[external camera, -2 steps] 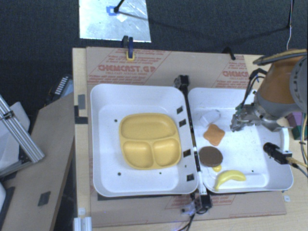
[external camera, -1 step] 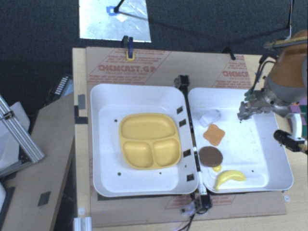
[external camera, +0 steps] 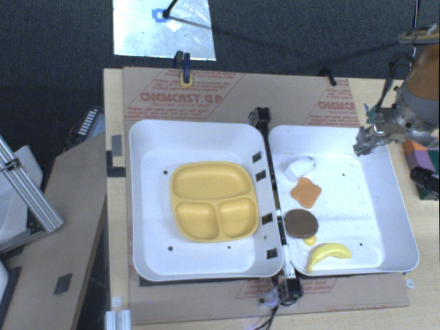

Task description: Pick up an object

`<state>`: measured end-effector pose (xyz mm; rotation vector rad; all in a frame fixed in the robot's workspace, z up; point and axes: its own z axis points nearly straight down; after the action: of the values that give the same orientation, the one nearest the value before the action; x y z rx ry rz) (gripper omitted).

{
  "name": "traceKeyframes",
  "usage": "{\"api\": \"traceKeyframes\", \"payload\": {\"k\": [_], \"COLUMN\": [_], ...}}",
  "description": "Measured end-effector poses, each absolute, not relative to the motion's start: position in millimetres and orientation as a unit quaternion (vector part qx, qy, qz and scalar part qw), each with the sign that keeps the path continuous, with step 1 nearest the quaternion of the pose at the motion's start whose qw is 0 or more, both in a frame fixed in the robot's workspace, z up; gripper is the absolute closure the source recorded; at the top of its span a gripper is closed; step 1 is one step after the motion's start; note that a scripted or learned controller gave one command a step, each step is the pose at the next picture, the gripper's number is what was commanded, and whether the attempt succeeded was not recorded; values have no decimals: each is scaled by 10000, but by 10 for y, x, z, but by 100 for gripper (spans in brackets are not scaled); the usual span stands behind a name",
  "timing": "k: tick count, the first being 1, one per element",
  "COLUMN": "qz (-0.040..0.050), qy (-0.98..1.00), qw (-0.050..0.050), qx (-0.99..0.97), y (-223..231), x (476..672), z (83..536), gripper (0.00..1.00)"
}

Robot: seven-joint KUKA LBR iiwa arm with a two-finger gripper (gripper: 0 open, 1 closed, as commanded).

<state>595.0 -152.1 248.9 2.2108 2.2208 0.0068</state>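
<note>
Pincer [external camera: 364, 145]: metallic, above right bin's [external camera: 392, 205] far-right rim; finger state cannot be told.
Objects: curved yellow banana [external camera: 328, 254], brown disc [external camera: 301, 223], orange slice [external camera: 306, 192], near the bin's left wall.
Left bin [external camera: 148, 184]: yellow three-compartment tray [external camera: 213, 200].

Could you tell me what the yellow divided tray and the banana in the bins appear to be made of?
The yellow tray looks like moulded plastic: uniform colour, smooth rounded compartments, faint sheen. The banana is probably a plastic toy, evenly yellow with a smooth surface, though real fruit cannot be ruled out.
</note>
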Motion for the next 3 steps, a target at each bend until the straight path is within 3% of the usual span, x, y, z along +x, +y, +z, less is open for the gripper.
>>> {"api": "traceKeyframes", "payload": {"k": [1, 3], "qz": [17, 6], "qy": [7088, 7102], "qw": [31, 0], "qx": [7054, 7040], "y": [-1524, -440], "x": [5964, 5575], "z": [2914, 2696], "gripper": [100, 100]}}
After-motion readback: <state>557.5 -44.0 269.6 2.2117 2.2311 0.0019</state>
